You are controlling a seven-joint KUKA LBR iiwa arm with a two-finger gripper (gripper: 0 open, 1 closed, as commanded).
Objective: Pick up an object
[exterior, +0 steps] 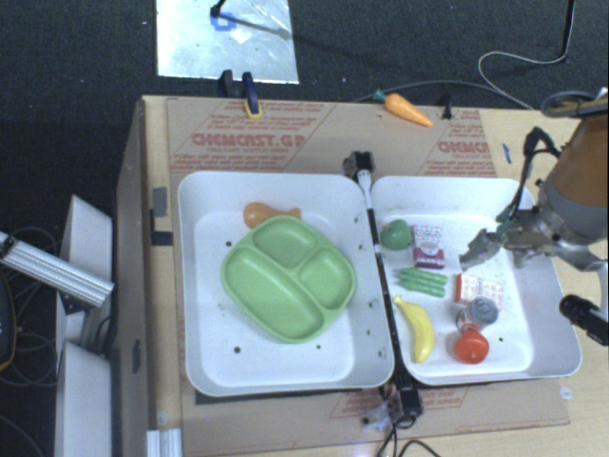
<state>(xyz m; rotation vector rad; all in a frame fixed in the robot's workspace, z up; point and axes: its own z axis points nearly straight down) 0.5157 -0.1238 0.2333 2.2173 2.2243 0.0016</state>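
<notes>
red-and-white packet (479, 287) lies just below the gripper (479, 248), seemingly untouched.

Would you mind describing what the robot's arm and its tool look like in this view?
The arm is a thick rounded body with an orange-brown band above a grey wrist section. A thin black cable loops along its side. The tool is a small grey metal piece at the end, lighter and slimmer than the arm.
</notes>
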